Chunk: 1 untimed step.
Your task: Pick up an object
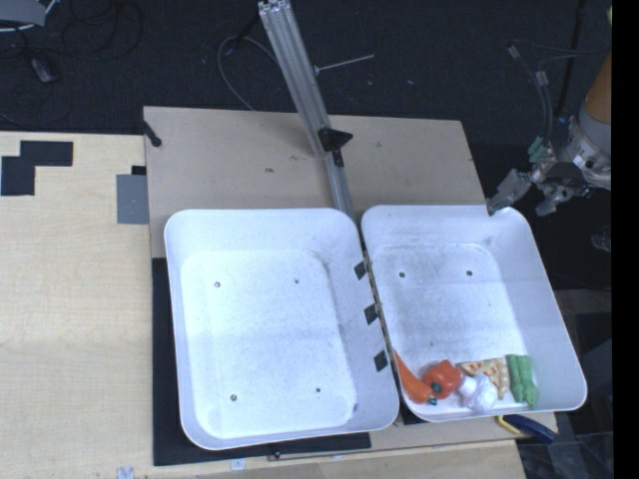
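Two shallow white bins sit side by side on the bench. The left bin [190,267] has only bare floor showing, while the right bin [519,267] has a small heap pushed into its near corner — an orange piece [442,375], a green piece [521,379], and something white [479,394] between them, all touching. The gripper [526,190] hangs just outside the right bin's far right corner, the arm [599,118] reaching in from the right edge.

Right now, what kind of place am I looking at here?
Most likely a robotics lab bench set up for grasping trials: two white bins side by side, a robot gripper at the right bin's far corner, small objects piled in it, and loose cables behind.
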Each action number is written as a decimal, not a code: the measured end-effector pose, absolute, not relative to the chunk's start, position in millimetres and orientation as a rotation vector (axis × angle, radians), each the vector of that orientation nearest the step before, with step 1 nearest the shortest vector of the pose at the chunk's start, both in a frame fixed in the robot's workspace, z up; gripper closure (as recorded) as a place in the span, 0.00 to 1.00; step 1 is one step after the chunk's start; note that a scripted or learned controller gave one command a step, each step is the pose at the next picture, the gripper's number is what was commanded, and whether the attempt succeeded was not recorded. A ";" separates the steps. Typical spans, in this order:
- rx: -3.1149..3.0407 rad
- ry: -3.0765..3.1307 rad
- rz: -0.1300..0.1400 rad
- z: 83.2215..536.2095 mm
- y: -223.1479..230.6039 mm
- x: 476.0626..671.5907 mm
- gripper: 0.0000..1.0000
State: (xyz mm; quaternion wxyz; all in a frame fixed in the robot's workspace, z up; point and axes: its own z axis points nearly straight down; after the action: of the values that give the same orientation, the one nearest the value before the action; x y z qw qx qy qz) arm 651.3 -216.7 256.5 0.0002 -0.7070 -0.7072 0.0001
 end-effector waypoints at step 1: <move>-2.222 -2.228 -0.006 326.6 -173.5 621.3 0.00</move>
State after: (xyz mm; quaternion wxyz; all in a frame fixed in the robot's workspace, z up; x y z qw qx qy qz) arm 621.3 -173.5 326.6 -0.0026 -0.7063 -0.7080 -0.0020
